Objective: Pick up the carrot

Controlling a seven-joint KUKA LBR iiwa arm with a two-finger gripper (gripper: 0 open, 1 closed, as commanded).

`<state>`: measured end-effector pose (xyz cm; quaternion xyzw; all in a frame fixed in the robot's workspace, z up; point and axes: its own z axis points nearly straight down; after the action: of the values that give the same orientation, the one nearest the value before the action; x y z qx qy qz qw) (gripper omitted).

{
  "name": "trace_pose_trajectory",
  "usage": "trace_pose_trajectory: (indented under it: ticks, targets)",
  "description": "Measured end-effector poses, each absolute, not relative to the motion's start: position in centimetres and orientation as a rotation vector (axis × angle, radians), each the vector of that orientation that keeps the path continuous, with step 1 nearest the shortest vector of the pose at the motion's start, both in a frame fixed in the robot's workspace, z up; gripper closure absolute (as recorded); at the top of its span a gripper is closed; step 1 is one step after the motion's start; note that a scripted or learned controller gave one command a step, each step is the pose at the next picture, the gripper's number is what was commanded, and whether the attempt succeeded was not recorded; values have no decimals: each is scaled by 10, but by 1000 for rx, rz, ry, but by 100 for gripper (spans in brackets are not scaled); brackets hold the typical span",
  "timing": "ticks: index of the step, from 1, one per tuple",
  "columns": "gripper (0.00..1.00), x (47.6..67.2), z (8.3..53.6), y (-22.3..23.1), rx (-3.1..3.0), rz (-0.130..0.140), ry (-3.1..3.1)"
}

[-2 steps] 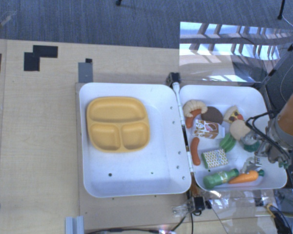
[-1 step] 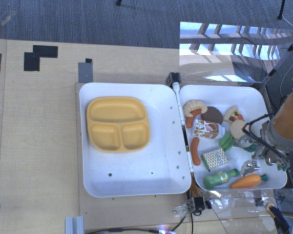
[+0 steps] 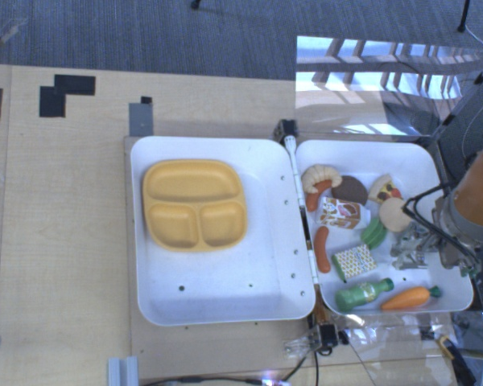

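The carrot [image 3: 406, 298] is orange with a green stub at its right end. It lies flat near the front wall of the right bin [image 3: 435, 161], just right of a green bottle [image 3: 362, 294]. My gripper [image 3: 414, 250] hangs over the right side of that bin, a short way behind the carrot and apart from it. The grey arm with its orange band [image 3: 476, 193] reaches in from the right. The gripper's metal parts are small and cluttered in the camera view, and nothing shows in its grasp.
The right bin also holds a red sausage [image 3: 321, 249], a croissant [image 3: 319, 174], a green-yellow box [image 3: 354, 261], a green vegetable [image 3: 374, 232], a cream ball [image 3: 394, 214] and several other toy foods. A yellow divided plate [image 3: 195, 203] sits in the left bin [image 3: 225, 296].
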<state>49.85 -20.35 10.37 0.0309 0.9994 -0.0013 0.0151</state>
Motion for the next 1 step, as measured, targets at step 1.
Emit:
trace_pose_trajectory:
  ticks: [1]
  targets:
    - [100, 532, 210, -206, 160, -7, 3115]
